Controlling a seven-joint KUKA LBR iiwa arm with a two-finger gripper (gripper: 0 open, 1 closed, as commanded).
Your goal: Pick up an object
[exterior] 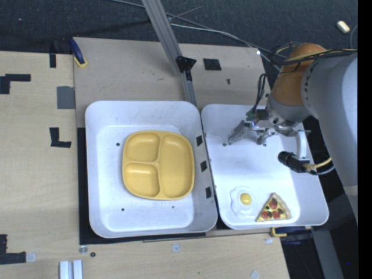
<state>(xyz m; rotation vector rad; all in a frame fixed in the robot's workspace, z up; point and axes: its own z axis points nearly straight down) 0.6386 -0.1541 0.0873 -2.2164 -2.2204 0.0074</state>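
Tool (pixel 233 137) hangs low over the upper part of the right bin (pixel 224 116), fingers spread apart with nothing between them. Nearest the camera, a pizza slice (pixel 273 208) and a fried egg (pixel 242 200) lie side by side at that bin's front edge. Farther left, a yellow divided plate (pixel 158 165) sits in the left bin (pixel 99 173) on the table (pixel 35 173).

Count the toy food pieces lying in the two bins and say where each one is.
2. A fried egg and a pizza slice lie side by side near the front edge of the right bin, the egg to the left. The arm may hide more.
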